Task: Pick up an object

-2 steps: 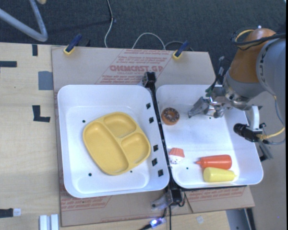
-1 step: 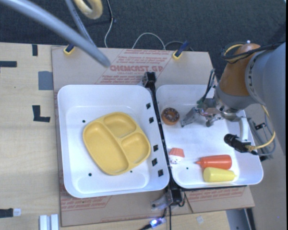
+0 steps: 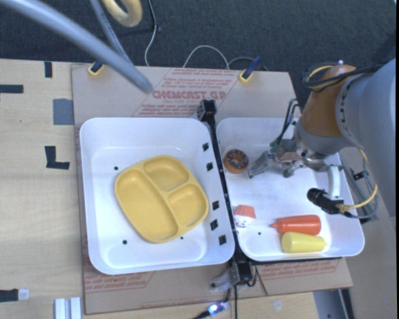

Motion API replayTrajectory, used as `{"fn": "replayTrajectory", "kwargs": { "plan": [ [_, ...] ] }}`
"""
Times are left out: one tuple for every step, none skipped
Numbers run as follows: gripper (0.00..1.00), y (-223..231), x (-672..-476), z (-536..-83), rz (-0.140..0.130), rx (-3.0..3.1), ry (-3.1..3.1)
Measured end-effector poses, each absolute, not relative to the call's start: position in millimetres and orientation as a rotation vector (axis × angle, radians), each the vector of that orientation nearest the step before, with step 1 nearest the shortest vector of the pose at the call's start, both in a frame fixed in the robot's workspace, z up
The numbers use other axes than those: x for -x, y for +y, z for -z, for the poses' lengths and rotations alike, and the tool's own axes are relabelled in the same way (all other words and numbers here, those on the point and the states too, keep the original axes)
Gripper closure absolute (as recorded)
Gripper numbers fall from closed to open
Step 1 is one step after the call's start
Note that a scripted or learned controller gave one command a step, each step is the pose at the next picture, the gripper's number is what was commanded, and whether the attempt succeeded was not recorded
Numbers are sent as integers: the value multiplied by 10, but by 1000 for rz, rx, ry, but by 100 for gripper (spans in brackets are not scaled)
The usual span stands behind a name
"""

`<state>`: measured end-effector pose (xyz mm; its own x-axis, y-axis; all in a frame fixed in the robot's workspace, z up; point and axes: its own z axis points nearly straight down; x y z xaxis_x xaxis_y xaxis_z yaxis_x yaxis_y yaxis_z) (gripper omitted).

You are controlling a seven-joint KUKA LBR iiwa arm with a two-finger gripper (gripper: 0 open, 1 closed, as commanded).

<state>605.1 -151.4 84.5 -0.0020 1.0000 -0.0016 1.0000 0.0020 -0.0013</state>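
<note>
Brown doughnut (image 3: 236, 160) lies just left of the tool (image 3: 256, 170) — apart.

A light wooden bench (image 3: 26, 198) carries a cardboard sheet (image 3: 186, 92), with dark carpet (image 3: 253, 18) beyond its far edge.

**Bright, even light, soft focus up top**

We get bright overhead light here. The white bins (image 3: 93, 178) nearly blow out, with only faint shadows along their walls. The yellow tray (image 3: 161, 197) shows gentle sheen, no hard glare. The grey bar (image 3: 66, 28) across the top looks blurry to us, and fine detail is soft overall.
</note>
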Motion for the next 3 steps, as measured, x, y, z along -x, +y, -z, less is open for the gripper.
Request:
{"fn": "replayTrajectory", "kwargs": {
  "plan": [
    [100,-1514,-6059,-958,2,-2216,2222],
    [100,-1492,-6055,-1375,-1,-2219,2222],
    [100,-1472,-5996,-1824,-2,-2219,2221]
  ]
}}
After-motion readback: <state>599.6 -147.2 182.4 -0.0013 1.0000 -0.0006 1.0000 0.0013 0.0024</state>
